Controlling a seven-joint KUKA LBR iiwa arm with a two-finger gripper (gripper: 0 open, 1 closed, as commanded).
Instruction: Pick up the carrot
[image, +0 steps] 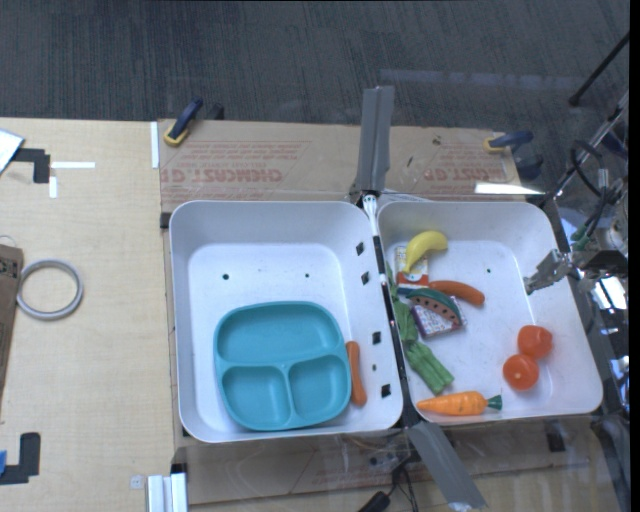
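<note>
The carrot (458, 404) is orange with a green leafy end pointing right. It lies flat along the front wall of the right bin (560, 390), just right of the divider between the bins. Nothing touches it or lies on top of it. A green vegetable (425, 358) ends just above its left tip.
The right bin also holds a banana (425, 245), a red sausage (458, 291), a watermelon slice (438, 313) and two tomatoes (534, 340) (520, 372). In the left bin (200, 250) a teal divided plate (280, 365) has a thin orange stick (354, 372) beside it. A tape ring (48, 288) lies on the bench at far left.
</note>
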